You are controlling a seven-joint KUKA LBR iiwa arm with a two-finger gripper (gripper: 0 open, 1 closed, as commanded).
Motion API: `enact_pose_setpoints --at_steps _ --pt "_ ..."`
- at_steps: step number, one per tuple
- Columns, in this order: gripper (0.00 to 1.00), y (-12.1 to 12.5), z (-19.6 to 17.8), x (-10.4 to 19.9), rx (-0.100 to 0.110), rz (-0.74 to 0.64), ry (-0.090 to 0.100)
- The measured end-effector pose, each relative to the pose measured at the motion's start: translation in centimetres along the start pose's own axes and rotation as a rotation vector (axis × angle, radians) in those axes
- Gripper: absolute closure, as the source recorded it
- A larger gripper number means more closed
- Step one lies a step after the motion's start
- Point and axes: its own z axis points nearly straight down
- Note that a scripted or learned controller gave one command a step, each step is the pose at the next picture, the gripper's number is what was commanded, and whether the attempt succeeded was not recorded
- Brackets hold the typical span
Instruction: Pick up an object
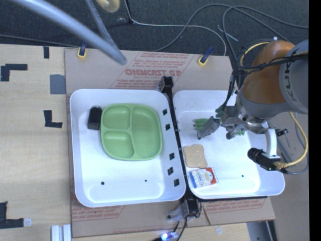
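My gripper [207,129] hangs low over the upper left part of the right bin [251,185], its tip pointing left. A small green object [201,121] lies right at that tip, partly covered by it, and I cannot tell whether it is gripped. Just below, a slice of toast [195,155] lies flat. A white packet with red and blue print [202,177] rests near the bin's front left corner. The left bin [80,154] holds a green divided plate [131,133] and a small black block [94,118] beside the plate's left edge.
The arm's grey and orange body [271,79] looms over the right bin's upper right. A black cable fitting [261,158] hangs over the bin's right side. A black divider strip [173,134] runs between the bins. Cardboard lies under both.
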Motion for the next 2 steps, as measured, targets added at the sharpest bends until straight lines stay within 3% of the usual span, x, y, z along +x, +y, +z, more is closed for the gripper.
enact_pose_setpoints --at_steps 1,2 --pt "0.0 0.3 -0.7 0.0 -0.013 -0.003 -0.001" --pt "0.0 0.4 5.8 0.0 -0.007 -0.002 -0.002"
